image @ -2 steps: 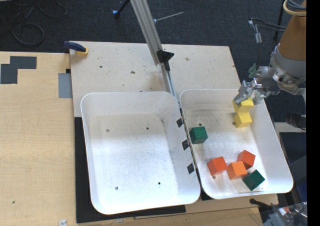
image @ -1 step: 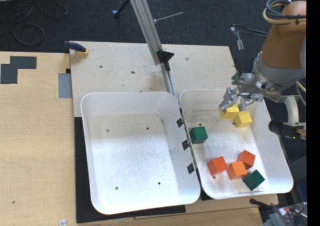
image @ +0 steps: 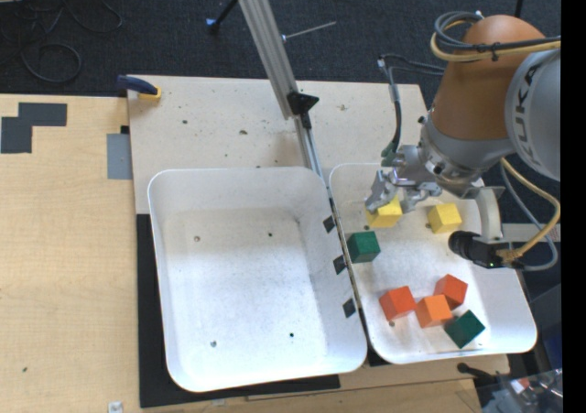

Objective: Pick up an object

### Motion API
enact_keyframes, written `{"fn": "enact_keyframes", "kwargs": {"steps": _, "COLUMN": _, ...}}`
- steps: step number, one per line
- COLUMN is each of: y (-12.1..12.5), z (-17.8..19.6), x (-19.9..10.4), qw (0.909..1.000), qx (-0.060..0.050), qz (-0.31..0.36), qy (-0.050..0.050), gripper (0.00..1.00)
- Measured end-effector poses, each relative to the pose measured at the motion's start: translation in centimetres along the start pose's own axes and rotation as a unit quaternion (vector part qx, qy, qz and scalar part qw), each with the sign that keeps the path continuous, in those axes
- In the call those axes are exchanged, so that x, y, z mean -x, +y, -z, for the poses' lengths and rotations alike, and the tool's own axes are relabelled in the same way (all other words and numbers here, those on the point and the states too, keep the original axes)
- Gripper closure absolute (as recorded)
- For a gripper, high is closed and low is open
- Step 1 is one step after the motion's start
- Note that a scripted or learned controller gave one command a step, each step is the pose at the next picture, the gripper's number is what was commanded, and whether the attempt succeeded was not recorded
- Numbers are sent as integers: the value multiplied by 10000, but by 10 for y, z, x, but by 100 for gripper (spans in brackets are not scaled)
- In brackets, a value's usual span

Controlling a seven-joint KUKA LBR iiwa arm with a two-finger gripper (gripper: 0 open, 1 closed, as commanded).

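From the fixed overhead camera, the grey two-finger gripper (image: 396, 193) is seen low in the right shallow white plastic bin (image: 513, 333), its fingers closed on a small yellow cube (image: 385, 213); a second yellow cube (image: 444, 217) lies nearby.

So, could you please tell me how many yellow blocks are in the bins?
2, both in the right bin: one yellow block under the end effector, another just to its right. The arm may hide more.
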State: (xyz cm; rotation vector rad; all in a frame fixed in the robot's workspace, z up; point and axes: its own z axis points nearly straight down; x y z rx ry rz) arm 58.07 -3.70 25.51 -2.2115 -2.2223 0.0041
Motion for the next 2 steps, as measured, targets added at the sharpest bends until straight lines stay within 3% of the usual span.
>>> {"fn": "enact_keyframes", "kwargs": {"steps": 2, "y": -12, "z": 0, "x": -108, "qw": 10000, "qx": -2, "qz": 2, "qy": -2, "gripper": 100}}
